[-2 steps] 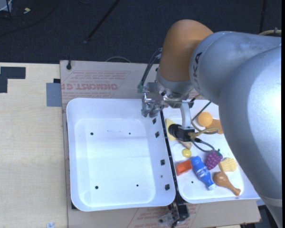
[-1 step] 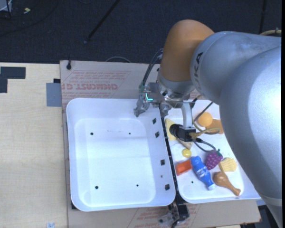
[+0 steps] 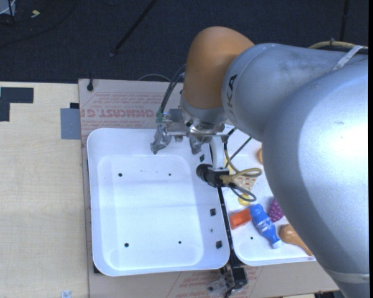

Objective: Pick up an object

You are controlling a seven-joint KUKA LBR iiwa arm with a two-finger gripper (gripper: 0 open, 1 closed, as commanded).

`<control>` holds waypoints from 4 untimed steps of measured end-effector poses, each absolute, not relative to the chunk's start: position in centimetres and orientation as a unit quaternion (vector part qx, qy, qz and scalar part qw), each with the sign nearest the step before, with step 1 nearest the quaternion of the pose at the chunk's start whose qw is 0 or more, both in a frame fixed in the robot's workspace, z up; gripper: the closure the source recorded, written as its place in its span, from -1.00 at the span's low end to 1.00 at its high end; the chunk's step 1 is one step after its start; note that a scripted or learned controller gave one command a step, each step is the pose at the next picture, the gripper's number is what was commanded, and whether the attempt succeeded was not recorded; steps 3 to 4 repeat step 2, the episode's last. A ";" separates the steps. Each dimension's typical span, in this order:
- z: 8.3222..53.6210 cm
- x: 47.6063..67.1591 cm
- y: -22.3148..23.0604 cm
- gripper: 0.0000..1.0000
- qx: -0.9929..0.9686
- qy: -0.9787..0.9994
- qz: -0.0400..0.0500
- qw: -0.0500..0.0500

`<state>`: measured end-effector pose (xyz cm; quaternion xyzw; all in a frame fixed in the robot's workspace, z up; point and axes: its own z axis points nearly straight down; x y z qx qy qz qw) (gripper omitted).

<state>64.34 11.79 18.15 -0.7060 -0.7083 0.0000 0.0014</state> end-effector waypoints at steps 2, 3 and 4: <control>50.7 62.9 21.6 -1.00 -0.707 -0.708 -0.007 -0.003; 50.7 62.9 21.6 -1.00 -0.707 -0.708 -0.007 -0.003; 50.7 62.9 21.6 -1.00 -0.707 -0.708 -0.007 -0.003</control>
